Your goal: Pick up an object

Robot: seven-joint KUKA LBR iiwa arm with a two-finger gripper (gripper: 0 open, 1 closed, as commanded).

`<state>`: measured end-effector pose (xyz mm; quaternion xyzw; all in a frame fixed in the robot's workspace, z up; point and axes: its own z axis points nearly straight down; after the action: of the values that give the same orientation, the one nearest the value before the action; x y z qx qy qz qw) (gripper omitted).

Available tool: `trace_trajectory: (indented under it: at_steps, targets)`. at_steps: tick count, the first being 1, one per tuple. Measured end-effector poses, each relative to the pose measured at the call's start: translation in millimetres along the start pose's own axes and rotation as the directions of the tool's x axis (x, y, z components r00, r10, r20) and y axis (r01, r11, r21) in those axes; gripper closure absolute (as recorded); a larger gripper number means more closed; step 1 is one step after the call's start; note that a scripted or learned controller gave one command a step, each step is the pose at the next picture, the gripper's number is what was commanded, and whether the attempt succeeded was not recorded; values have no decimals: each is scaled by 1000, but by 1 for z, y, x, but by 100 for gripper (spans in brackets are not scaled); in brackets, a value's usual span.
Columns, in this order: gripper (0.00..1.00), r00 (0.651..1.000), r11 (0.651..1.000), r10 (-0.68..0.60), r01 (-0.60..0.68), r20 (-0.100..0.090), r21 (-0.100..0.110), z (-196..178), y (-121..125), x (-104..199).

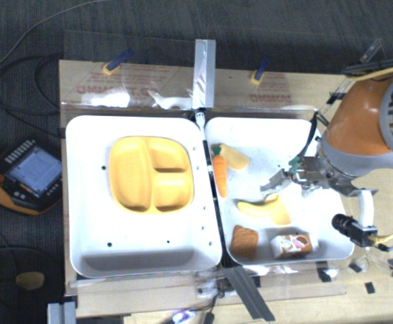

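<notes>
Dark carpet (183, 19) surrounded a plywood bench (298, 86) on which two shallow white bins were set side by side. A handheld pendant (24, 177) was seen lying on the floor, far beyond the bins from the arm.

The gripper (277, 183) was found low over the right bin (277, 130), reached in by the grey arm (358, 133) with its orange band. Whether its fingers were parted or closed could not be told, and nothing was seen held between them. Its tip was poised just above a yellow banana-like piece (264, 211), close enough that contact could not be ruled out.

Other toy foods were scattered around it: a pale yellow wedge (235, 157) and an orange carrot (219, 174) lay beyond the tip, against the divider; a brown bread-like block (244, 240) and a small printed carton (292, 244) lay nearer the front wall, well apart from the gripper. The left bin (88, 248), farther off still, was occupied by a yellow compartment tray (150, 173).

The step was judged to be the descent onto a chosen object, with the pick not yet made. The next move was judged to call for a settled lowering astride the banana piece, a firm closing and a straight lift; a flat, curved thing lying on the bin floor might easily be missed or nudged aside.
</notes>
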<state>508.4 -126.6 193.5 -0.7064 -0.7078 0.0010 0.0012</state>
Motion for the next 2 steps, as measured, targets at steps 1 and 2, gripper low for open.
trace_trajectory:
  at_steps: [1, 2]
  targets:
    - [0, 1000, 1000, 20, -20, 5, -18, 104, 25, 1]
    - [100, 1000, 1000, 20, -20, 4, -17, 95, 26, 0]
